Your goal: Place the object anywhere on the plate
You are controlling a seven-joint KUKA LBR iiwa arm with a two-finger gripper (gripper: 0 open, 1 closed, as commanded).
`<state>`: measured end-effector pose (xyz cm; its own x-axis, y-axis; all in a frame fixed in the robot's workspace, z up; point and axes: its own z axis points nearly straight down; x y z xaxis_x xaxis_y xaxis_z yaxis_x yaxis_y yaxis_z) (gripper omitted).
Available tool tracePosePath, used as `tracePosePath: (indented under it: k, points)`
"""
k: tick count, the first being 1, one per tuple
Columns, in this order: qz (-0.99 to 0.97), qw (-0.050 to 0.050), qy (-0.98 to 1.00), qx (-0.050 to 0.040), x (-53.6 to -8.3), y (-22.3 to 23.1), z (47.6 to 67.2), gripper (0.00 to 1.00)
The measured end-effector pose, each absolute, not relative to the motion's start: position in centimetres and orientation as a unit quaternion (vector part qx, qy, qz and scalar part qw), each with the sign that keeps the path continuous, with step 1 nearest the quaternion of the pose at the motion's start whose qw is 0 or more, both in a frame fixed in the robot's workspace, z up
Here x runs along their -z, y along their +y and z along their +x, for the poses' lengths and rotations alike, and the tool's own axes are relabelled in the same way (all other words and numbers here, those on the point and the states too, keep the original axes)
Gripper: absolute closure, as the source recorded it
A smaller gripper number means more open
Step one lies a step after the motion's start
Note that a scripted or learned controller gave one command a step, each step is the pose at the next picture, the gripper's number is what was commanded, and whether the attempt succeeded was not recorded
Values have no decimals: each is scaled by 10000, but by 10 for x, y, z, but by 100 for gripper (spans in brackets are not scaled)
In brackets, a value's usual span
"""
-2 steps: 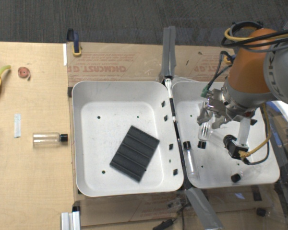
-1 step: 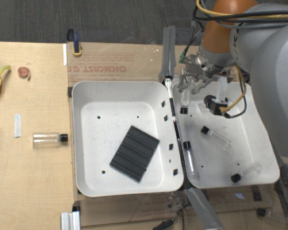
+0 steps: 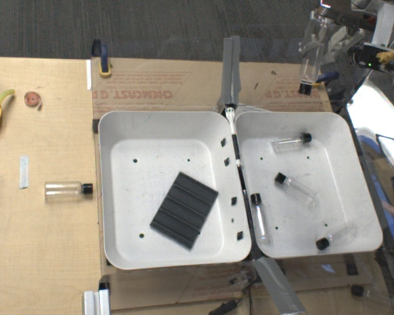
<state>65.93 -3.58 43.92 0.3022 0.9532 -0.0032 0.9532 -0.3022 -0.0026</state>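
Up at the far right, beyond the right bin (image 3: 354,176), the gripper (image 3: 310,51) is clamped on a clear black-capped vial (image 3: 306,74), hanging cap-down.

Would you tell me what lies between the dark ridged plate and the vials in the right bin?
In the camera view, the bins' adjoining rims separate the plate from the vials.

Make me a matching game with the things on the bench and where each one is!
Things:
1. dark ridged plate
2. gripper
3. vial lying on the wooden bench
4. vial with its cap near the front rim

Places:
A. left of both bins
B. in the left bin
C. above the right bin's far edge
D. in the right bin

Pairs: 1-B, 2-C, 3-A, 4-D
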Motion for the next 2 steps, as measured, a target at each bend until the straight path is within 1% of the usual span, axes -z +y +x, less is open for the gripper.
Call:
tracePosePath:
  k: [1, 2]
  points:
    - [-7951, 9, -6065, -27, -300, -11, 583, 100]
    - [-7292, 12, -6843, -23, -227, 32, 519, 100]
